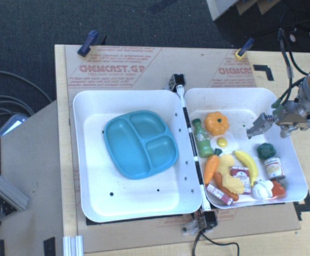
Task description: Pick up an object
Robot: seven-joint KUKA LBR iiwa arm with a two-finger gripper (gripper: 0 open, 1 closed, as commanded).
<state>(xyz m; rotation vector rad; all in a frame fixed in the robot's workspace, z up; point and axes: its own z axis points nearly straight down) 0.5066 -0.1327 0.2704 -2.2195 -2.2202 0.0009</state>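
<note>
The right bin [235, 96] holds a pile of toy food: an orange pumpkin [217, 122], a green bottle [200, 137], a carrot [210, 168], a banana [247, 164], a dark green broccoli [266, 151], a small jar [274, 167], a white garlic [261, 190] and a red tomato [279, 189]. My gripper [257, 127] hangs over the bin's upper right part, right of the pumpkin and just above the broccoli. It looks open, with nothing between its fingers.
The left bin [91, 196] holds a blue divided plate [140, 144]. A black divider rail [187, 137] runs between the bins. Cables [285, 63] trail down to the wrist at the right. Blue and yellow clamps sit on the board's far edge.
</note>
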